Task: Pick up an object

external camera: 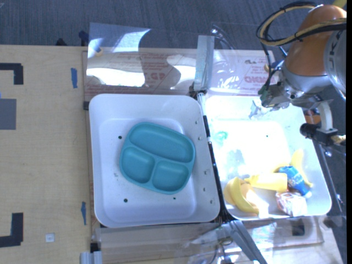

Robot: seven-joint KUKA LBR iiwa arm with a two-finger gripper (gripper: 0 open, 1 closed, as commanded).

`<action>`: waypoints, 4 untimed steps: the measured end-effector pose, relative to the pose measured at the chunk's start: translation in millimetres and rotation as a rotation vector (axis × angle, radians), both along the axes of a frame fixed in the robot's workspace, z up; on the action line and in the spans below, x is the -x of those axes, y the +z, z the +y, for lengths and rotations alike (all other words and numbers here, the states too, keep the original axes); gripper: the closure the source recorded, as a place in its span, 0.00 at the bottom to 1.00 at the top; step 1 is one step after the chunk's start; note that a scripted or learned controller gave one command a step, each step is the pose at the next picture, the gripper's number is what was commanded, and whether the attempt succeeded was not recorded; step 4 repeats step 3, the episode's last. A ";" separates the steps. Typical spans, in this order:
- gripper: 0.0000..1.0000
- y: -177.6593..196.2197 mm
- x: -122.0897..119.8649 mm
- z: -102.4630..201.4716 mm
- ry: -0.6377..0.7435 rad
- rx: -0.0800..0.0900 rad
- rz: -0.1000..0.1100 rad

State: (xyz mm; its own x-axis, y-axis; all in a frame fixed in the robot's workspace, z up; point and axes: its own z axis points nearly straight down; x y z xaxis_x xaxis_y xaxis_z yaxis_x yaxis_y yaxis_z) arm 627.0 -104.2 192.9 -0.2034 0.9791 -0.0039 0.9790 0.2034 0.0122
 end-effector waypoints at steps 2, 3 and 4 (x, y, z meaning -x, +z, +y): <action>1.00 7.6 8.4 17.4 -0.480 -0.005 0.018; 1.00 24.9 60.5 45.3 -0.052 -0.002 0.013; 1.00 24.9 60.5 45.3 -0.052 -0.002 0.013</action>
